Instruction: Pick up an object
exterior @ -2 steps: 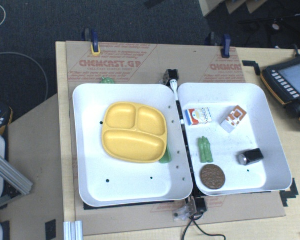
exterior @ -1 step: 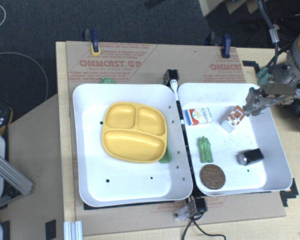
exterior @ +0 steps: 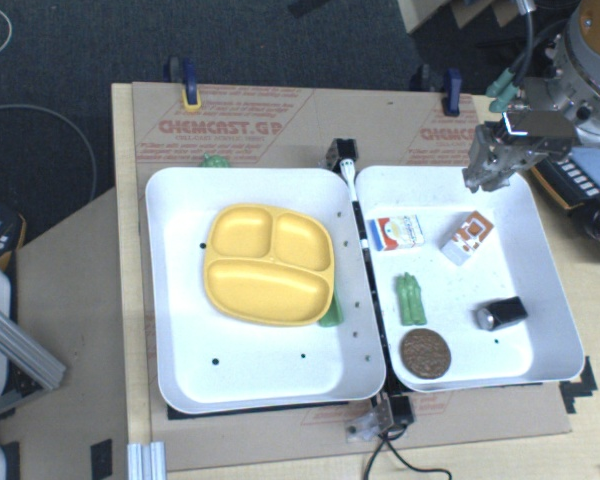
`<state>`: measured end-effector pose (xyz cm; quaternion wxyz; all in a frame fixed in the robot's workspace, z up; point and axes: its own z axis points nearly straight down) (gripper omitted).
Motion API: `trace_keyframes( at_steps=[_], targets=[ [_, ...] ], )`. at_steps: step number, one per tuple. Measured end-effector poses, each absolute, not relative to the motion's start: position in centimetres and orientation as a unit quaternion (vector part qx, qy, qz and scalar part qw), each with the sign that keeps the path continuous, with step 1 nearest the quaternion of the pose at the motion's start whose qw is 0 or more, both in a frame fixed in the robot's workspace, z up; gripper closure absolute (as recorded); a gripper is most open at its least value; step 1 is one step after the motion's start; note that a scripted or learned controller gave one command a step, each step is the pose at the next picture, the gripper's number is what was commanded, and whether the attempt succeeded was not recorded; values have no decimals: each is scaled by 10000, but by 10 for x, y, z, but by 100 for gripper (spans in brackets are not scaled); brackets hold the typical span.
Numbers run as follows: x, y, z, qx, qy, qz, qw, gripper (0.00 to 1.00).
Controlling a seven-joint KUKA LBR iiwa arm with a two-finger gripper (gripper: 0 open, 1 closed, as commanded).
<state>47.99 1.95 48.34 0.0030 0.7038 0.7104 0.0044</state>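
The gripper (exterior: 483, 175) hangs over the far edge of the right bin (exterior: 550, 268), pointing down; I see nothing between its fingers. Below it in that bin lie an orange and white small box (exterior: 468, 237), a red, white and blue carton (exterior: 395, 232), a green pea pod toy (exterior: 411, 299), a brown round disc (exterior: 424, 353) and a black cylinder (exterior: 501, 313). The orange box is the nearest thing to the gripper, a little toward the front and left of it.
The left bin (exterior: 175, 298) holds a yellow divided plate (exterior: 270, 264) with a green thing (exterior: 330, 314) peeking out under its right edge. Blue clamps (exterior: 189, 80) (exterior: 451, 90) stand at the board's far edge. Cables run at the far right.
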Motion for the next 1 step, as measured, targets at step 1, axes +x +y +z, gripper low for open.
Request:
trace_keyframes(
  at_steps=[1],
  targets=[
    [478, 99, 399, 7038, 7103, -35, -35, 100]
  ],
)
